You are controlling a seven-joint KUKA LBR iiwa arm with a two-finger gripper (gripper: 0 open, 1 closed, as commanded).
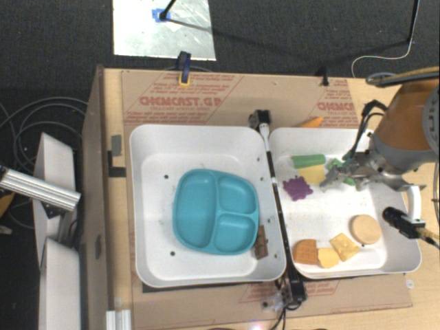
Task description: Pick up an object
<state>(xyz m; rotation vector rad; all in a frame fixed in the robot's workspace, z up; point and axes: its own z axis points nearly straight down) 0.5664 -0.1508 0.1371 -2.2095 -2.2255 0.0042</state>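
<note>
The right bin holds several toy foods. A green block lies at the back, with a yellow piece and a purple grape bunch just in front of it. A round tan biscuit, a yellow cheese wedge and an orange-brown bread piece sit near the front. My gripper is low in the back of this bin, just right of the yellow piece. A small green item shows right at its tip; whether it is gripped is unclear.
The left bin carries a blue divided plate. A small brown item lies at that bin's right wall. An orange piece rests on the cardboard behind the right bin. The arm hangs over the right bin's far right side.
</note>
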